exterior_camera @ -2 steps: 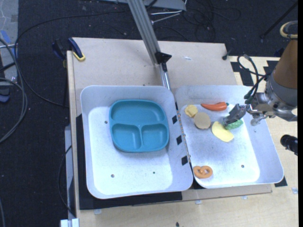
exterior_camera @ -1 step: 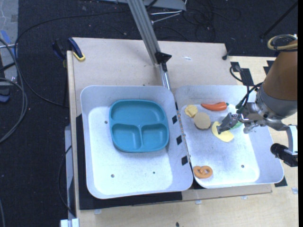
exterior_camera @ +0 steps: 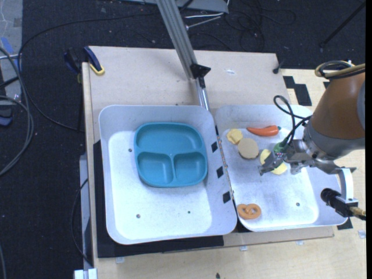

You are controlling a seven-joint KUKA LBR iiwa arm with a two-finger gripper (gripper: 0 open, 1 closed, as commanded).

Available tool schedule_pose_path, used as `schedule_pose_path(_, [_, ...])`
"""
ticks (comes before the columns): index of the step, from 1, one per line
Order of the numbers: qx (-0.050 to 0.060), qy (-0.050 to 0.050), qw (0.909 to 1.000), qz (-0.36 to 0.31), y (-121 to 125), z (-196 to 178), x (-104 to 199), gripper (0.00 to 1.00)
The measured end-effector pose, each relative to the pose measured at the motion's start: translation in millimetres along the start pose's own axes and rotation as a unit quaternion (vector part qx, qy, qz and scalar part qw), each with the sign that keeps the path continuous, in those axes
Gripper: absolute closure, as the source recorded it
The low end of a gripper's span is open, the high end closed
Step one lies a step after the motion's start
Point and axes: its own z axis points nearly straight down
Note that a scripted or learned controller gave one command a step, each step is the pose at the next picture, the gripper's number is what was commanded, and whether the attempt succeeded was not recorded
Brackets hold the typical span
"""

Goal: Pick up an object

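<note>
On the far left the floor (exterior_camera: 40, 156) is dark, with black cables (exterior_camera: 35, 34) lying on it. A brown wooden bench (exterior_camera: 139, 74) stands on it and bears two white bins side by side.

The left bin (exterior_camera: 116, 214) holds a blue tray (exterior_camera: 171, 154). The tray lies flat and has three parts, one long part at the back and two smaller ones at the front. It sits a bit toward the back of the bin.

A grey metal pole (exterior_camera: 177, 28) comes down at a slant from the top and ends near where the two bins meet.

The right bin (exterior_camera: 290, 205) holds small toy foods. A small yellow piece (exterior_camera: 234, 136) lies near the bin's left wall. Just beside it is a round tan cookie (exterior_camera: 249, 149). Behind them lies an orange pepper (exterior_camera: 263, 131). At the front of the bin, well apart from the rest, lies a brown pretzel (exterior_camera: 249, 211).

Next comes a yellow toy (exterior_camera: 278, 168), to the right of the cookie. The gripper (exterior_camera: 272, 163) is down right on it, touching it. I cannot tell how the gripper stands, or if it has the yellow toy.

The arm (exterior_camera: 343, 118) comes in from the right. It has an orange part above a grey part.
</note>
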Motion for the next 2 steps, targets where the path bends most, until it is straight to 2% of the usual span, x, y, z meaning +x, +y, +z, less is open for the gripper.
schedule_pose_path(1, [0.000, 0.000, 1.0000, 0.000, 0, 43, 2, 0.00])
schedule_pose_path(2, [-0.002, 0.000, 1.0000, 0.001, 1, 31, 1, 1.00])
